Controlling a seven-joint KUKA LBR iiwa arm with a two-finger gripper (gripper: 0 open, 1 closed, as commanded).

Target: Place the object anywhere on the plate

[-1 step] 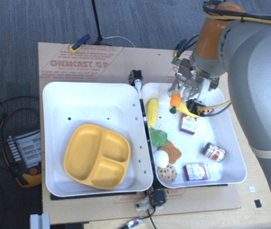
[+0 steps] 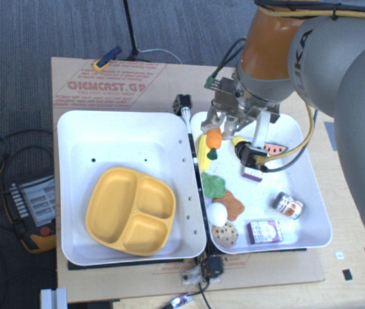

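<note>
A: Plate (image 2: 131, 210), yellow, three compartments, is seen lying flat in the left bin (image 2: 79, 134), towards that bin's near side. Nothing is seen on it, so the task is judged not yet done.

B: Largest first, please. How is the arm (image 2: 324, 50) placed?

A: The arm is reached in from the right and is stopped over the far left part of the right bin (image 2: 311, 227). That position is judged to suit a pick at the bin's left wall, where the toys are crowded.

B: And the gripper (image 2: 224, 131)?

A: It is pointed down, with an orange carrot-like object (image 2: 214, 139) seen at its fingertips (image 2: 208, 122). The fingers appear drawn in around the object's upper part, open only as far as its width allows. A grasp is judged likely. Whether the object is lifted clear of the bin floor cannot be told.

B: What is left below it?

A: A banana (image 2: 203, 154) is laid along the left wall, just beside the object. Nearer, a green leafy piece (image 2: 213, 185), a brown piece (image 2: 233, 205), a white egg (image 2: 218, 214) and a cookie (image 2: 226, 235) are clustered. A purple box (image 2: 264, 231), a small can (image 2: 288, 205) and a watermelon slice (image 2: 273, 150) are set well apart to the right.

B: Risk?

A: The divider between the bins has to be cleared on the way to the plate; a shallow grip could be lost there.
</note>
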